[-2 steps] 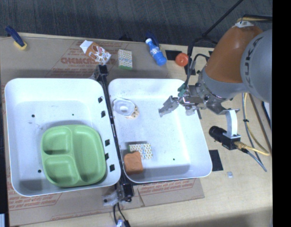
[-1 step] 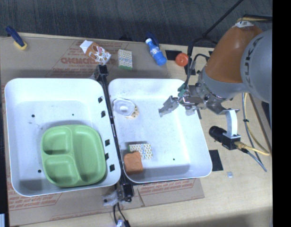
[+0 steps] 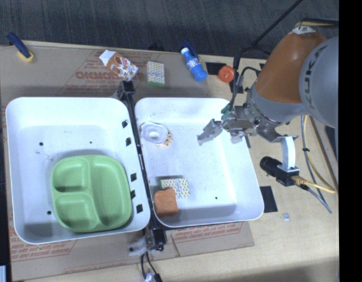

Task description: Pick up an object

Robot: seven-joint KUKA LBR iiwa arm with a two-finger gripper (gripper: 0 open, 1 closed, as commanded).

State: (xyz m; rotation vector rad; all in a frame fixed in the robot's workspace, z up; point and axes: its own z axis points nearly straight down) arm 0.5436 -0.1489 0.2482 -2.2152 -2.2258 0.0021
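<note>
My gripper (image 3: 207, 133) hangs over the middle of the right bin (image 3: 242, 163), pointing left, with nothing seen in it. To its left, a small clear round cup (image 3: 153, 133) lies on the bin floor near the divider. Near the bin's front left corner lie a patterned square packet (image 3: 176, 186) and an orange-brown block (image 3: 166, 201), touching each other. The left bin (image 3: 28, 122) holds a green divided tray (image 3: 91, 191) at its front.
Behind the bins on the cardboard lie a snack packet (image 3: 118, 65), a green-white packet (image 3: 156, 73), a blue bottle (image 3: 194, 65) and an orange ball (image 3: 226, 73). A blue and yellow clamp (image 3: 19, 47) sits at the far left corner.
</note>
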